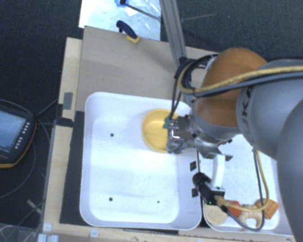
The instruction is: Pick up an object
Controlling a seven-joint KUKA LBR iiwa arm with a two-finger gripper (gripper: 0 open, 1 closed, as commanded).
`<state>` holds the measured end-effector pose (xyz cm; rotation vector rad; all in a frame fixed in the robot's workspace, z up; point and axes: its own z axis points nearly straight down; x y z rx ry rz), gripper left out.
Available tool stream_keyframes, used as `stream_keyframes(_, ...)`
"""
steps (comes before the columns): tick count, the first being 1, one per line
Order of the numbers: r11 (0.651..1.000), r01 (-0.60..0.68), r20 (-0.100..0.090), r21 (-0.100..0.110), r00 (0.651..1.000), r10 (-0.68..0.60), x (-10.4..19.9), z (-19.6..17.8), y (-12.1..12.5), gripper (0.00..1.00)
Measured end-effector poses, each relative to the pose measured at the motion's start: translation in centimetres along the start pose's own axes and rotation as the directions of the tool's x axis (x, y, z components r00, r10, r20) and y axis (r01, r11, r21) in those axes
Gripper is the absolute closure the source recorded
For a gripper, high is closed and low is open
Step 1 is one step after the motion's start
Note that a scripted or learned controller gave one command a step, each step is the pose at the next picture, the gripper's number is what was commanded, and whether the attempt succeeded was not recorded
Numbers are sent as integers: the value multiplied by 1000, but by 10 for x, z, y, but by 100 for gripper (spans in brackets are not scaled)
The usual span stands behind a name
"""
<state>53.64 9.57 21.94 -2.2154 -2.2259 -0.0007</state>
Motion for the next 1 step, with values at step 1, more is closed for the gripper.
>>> stream_keyframes(1, 1000, -5, 1, -1, 1000, 5, -2, 0, 0, 0)
